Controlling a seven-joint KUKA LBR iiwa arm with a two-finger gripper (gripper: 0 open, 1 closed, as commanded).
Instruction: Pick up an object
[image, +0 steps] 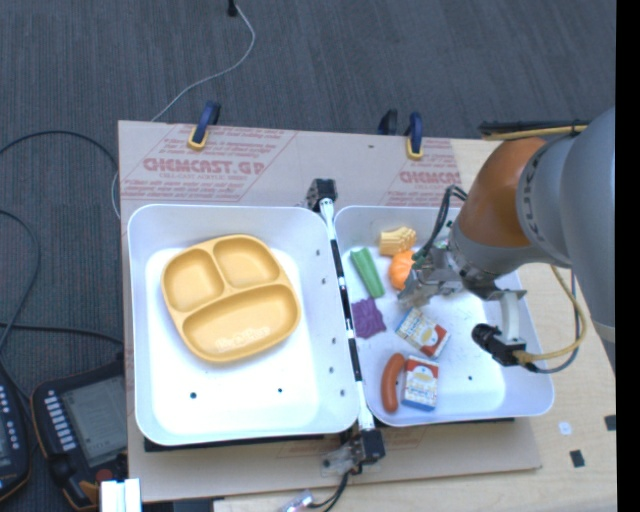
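Objects crowd the right bin (520, 400), right of frame centre: an orange piece (402, 268) beside my gripper (418, 288), a green stick (366, 271), a purple piece (368, 318), two small cartons (421, 334), a sausage (392, 378). Whether my tool is released or clenched I cannot tell. Packed this tightly, I could nudge a neighbour or come up with nothing. White bins sit on a cardboard sheet (200, 165) over dark carpet (80, 70); a yellow divided plate (232, 297) lies left.

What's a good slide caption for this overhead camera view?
KUKA arm's hand lowered among toy foods in the right bin; yellow divided plate in the left bin.
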